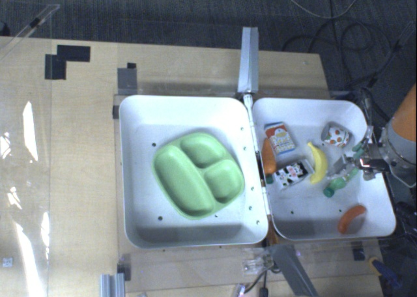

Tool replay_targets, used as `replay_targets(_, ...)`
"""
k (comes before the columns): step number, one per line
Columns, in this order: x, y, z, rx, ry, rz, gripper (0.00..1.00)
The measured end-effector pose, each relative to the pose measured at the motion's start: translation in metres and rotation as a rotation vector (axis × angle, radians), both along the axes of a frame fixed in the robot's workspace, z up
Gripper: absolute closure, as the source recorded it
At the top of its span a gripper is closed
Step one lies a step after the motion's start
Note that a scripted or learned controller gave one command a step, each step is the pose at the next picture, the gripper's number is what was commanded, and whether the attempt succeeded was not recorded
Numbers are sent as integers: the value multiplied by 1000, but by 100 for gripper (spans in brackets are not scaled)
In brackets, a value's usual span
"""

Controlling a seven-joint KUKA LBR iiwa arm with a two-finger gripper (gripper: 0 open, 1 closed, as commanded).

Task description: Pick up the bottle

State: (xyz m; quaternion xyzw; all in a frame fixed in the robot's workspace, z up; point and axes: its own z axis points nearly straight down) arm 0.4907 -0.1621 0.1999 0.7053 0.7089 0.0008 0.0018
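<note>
arm low over right bin | jaws beside bottle | grip state unclear, perhaps touching it

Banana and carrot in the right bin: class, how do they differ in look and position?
The banana is yellow and curved; the carrot is orange and straighter. The banana lies mid-bin, near the bottle; the carrot lies along the bin's left wall. Both are elongated and lie roughly upright in the picture.

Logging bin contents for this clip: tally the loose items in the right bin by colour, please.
Orange: 2, a carrot-like piece and an oval piece
Yellow: 1, banana
Green: 1, bottle
Multicoloured: 3, carton, black-and-white box, spotted object
Total: 7
</note>
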Motion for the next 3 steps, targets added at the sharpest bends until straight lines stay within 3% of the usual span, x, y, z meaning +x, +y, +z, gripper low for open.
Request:
replay_targets(1, 32, -35, -105, 0, -3, 77, 0)
replay_targets(2, 35, -35, -93, -1, -9, 78, 100)
replay_targets(3, 49, 26, 15, 0, -3, -123, 100)
